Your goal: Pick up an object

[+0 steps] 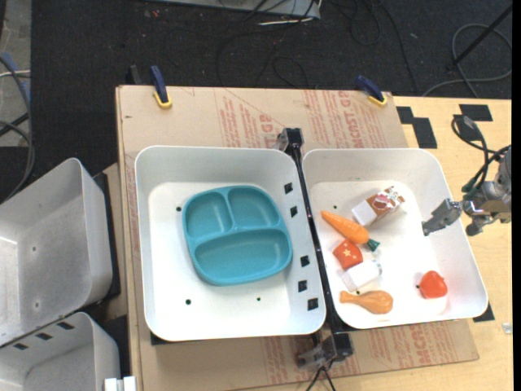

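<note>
Our hand (456, 216) hangs over the right bin's (423, 163) edge; we cannot tell its state. Below it lies the red pepper (433, 284), likely light, smooth plastic; grip across its middle.

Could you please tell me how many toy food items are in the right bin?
6: carrot, box, red cube, white block, drumstick, tomato. None look hidden.
</note>
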Controlling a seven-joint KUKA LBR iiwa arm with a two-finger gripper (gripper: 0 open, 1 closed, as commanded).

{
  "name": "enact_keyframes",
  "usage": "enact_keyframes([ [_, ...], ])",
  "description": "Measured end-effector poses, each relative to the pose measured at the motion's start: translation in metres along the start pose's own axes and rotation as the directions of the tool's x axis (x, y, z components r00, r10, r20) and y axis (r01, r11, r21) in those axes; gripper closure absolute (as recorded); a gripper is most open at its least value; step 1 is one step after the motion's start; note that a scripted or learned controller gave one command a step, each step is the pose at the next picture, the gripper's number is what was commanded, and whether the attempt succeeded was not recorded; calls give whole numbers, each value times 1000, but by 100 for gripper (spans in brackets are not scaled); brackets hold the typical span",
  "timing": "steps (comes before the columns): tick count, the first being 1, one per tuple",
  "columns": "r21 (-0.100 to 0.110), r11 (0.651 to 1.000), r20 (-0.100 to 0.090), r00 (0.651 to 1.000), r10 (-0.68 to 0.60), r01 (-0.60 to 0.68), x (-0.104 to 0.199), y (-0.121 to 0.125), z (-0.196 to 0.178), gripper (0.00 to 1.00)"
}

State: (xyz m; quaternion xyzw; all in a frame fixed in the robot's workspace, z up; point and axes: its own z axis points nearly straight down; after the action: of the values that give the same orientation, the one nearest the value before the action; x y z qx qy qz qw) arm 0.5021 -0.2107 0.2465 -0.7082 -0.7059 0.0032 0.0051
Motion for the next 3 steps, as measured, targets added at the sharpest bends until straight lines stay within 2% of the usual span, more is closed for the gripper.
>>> enact_keyframes([
  [1,-12,1000,3,1000,-4,4,1,3,-6,0],
  [3,-7,1000,1,1000,0,0,-9,4,111,0],
])
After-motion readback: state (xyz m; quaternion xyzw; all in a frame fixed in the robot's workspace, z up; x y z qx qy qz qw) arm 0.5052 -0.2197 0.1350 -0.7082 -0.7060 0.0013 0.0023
